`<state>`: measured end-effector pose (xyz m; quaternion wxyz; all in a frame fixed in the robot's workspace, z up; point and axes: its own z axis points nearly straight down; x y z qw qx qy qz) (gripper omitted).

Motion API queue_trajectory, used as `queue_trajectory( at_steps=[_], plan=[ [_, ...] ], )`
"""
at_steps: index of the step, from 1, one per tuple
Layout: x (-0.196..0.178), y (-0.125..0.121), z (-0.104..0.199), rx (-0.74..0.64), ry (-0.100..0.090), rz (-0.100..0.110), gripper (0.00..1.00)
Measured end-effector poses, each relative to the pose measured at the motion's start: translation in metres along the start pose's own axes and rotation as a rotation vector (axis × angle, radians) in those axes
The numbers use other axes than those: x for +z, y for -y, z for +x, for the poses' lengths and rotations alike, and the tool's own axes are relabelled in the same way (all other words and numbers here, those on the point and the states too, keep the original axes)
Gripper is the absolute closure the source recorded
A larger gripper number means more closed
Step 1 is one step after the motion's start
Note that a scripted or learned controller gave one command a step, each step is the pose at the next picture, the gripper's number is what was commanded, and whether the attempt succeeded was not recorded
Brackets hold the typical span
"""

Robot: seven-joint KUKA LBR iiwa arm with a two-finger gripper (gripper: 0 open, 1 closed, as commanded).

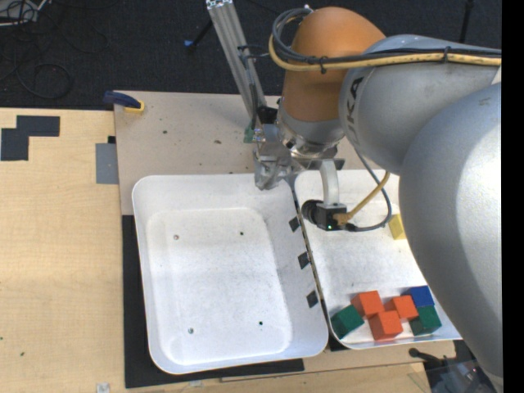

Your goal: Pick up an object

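**Arm hangs over the bin divide, blocks wait in the far corner**

Taking the right bin (pixel 372 256) as the landmark: the tool (pixel 274 170) hangs at its upper left corner, just over the rim shared with the left bin (pixel 155 211). I judge it parked between tries, since nothing lies beneath it. Whether it is open or closed I cannot tell; the wrist's orange band (pixel 327 64) and cabling crowd it, and I see nothing held. The pickable things sit at the bin's lower edge, well apart from the tool: orange blocks (pixel 381 313), two green blocks (pixel 347 321), a blue block (pixel 421 295), bunched and touching. A yellow piece (pixel 397 227) at the bin's right side is partly cut off by the grey arm (pixel 442 162).
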<state>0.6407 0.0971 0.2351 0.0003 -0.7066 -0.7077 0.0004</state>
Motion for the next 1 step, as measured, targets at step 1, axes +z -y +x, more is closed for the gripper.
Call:
queue_trajectory(
  at_steps=[1],
  plan=[
    [0.0004, 0.0011, 0.0006, -0.004, 0.001, 0.003, 0.00]
  ],
)
